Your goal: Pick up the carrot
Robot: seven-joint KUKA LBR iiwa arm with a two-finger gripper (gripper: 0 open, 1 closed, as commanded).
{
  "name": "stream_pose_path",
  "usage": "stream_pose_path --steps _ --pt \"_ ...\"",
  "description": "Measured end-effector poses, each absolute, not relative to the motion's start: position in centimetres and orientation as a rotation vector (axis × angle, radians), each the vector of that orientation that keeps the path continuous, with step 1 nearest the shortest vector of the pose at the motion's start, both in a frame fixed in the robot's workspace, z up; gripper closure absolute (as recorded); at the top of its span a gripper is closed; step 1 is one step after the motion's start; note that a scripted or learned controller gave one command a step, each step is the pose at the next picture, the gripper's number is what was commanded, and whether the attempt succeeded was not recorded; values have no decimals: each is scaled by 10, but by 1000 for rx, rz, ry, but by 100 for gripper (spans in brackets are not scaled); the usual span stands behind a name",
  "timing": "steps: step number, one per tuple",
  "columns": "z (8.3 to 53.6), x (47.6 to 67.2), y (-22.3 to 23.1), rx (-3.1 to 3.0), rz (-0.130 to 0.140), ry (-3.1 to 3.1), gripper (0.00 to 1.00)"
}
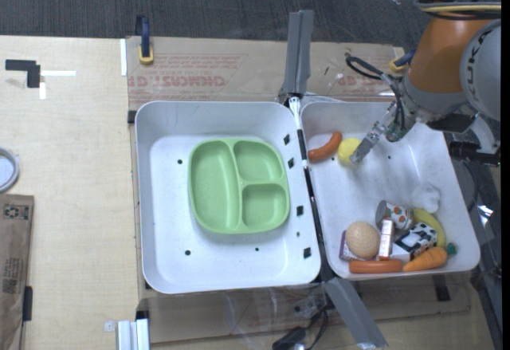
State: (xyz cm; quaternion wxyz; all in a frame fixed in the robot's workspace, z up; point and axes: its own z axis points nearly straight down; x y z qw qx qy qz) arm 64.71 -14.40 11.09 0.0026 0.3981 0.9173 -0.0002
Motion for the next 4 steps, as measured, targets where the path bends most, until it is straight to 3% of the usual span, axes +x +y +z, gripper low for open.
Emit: stream_pose_path --steps 1,2,3,4 --pt "121 648 -144 1246 0 2873 100" --pt "192 635 -46 1803 -1 2571 100" --pt "310 620 -85 2285 -4 2155 100" --pt "428 612 -104 2121 -3 2316 100"
